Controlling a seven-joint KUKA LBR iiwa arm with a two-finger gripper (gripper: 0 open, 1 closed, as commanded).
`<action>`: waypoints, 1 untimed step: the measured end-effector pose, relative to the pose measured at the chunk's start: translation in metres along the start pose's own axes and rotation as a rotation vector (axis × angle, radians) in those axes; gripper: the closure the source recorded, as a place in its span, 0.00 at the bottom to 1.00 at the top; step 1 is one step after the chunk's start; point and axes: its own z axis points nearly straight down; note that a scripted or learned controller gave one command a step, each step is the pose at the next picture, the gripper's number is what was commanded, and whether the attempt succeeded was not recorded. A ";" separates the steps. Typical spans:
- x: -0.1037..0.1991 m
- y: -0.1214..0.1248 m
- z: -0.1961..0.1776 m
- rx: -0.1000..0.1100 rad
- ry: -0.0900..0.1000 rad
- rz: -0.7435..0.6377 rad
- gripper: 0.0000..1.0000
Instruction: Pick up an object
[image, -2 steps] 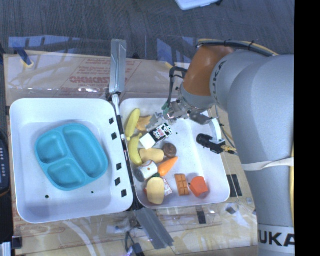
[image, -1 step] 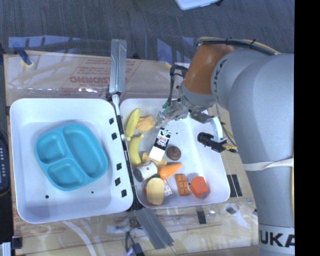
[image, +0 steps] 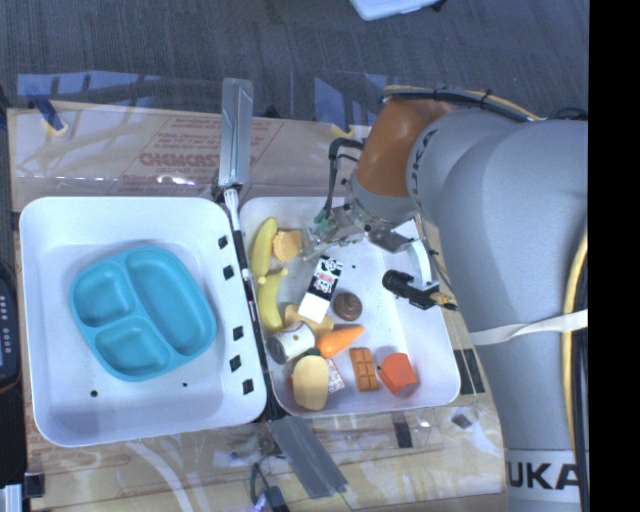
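Gripper (image: 328, 232): low over the right bin (image: 432, 330), placed to pick; whether the jaws are apart or together, I cannot tell.
Bananas (image: 266, 272): just left of the jaws.
Black-and-white carton (image: 322, 288): directly below them, likeliest target.
Blue plate (image: 142, 311): far left, in the other bin.

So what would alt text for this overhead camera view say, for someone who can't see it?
A grey robot arm reaches from the right, its tool low over the right white bin of toy food: bananas, carrot, orange block. The left bin holds a blue divided plate.
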 end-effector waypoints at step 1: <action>0.000 0.000 -0.001 -0.001 -0.001 0.000 0.00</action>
